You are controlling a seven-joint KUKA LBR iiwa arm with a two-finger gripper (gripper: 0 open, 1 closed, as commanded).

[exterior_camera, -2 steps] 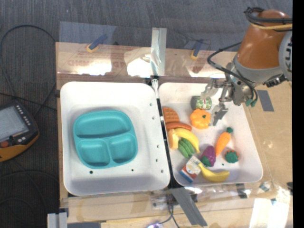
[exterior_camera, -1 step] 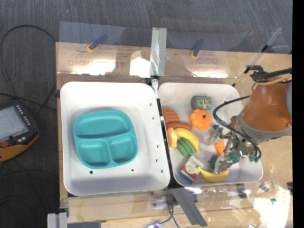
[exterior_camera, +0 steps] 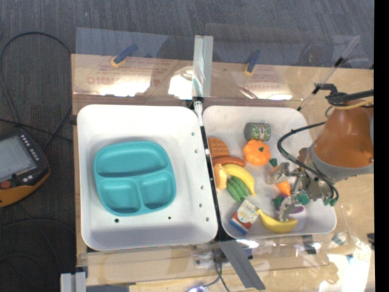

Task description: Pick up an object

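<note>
1. Gripper (exterior_camera: 290,190): low inside the right bin (exterior_camera: 234,115), near its right wall; whether anything is clamped cannot be determined.
2. Objects in right bin: green can (exterior_camera: 258,131), orange pumpkin (exterior_camera: 257,153), yellow banana (exterior_camera: 278,222) just below the gripper, small carton (exterior_camera: 244,216), green pepper (exterior_camera: 237,187).
3. Left bin (exterior_camera: 91,126): holds a teal divided plate (exterior_camera: 134,176).

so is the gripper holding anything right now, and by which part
It cannot be told. The gripper is low in the right bin, among a carrot piece and a banana, but nothing shows clearly between its fingers.
</note>
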